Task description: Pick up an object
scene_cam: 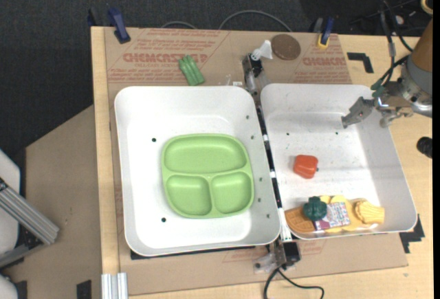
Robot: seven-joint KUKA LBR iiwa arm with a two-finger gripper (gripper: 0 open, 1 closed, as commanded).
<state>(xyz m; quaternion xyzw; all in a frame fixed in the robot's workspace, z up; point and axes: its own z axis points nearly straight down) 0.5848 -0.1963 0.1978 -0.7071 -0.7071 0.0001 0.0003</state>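
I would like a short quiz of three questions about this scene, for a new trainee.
1. True or false: the green three-compartment plastic tray lies in the left white bin.
2. Which bin holds the small orange-red block? A left, B right.
3. Fill in: the tool is above the ___ edge of the right white bin, away from the pile of toy food.

Key: 1 true. 2 B. 3 far.
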